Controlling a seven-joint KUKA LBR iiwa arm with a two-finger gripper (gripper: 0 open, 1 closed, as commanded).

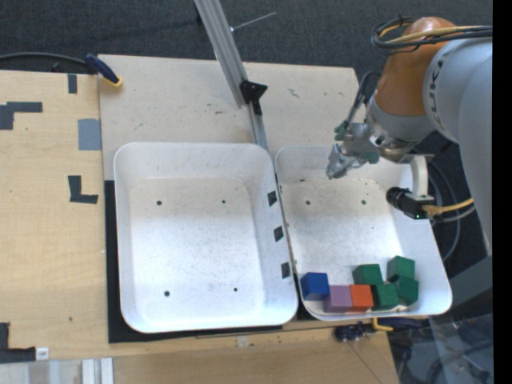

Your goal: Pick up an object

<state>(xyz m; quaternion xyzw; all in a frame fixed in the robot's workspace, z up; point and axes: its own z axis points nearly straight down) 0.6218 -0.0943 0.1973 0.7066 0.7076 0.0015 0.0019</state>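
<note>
Grey arm [448, 78] w/ orange band over right bin [320, 214], cut off at frame edge; part of "KUKA" lettering legible on shell. Gripper [340, 166] low over bin's far end, nothing seen in it; spread vs pressed: can't tell, too blurred. Blocks clustered in near corner, well apart from gripper: green blocks [390, 282], blue block [315, 286], purple block [342, 297], orange block [362, 296].

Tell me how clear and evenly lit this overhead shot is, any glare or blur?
Camera view: even, soft light with only faint shadows along the bin walls; the white bins look bright but keep their speckled texture, so no harsh glare; the blocks are fairly sharp with distinct colours; the gripper is small and slightly soft, so its detail is hard to read.
</note>
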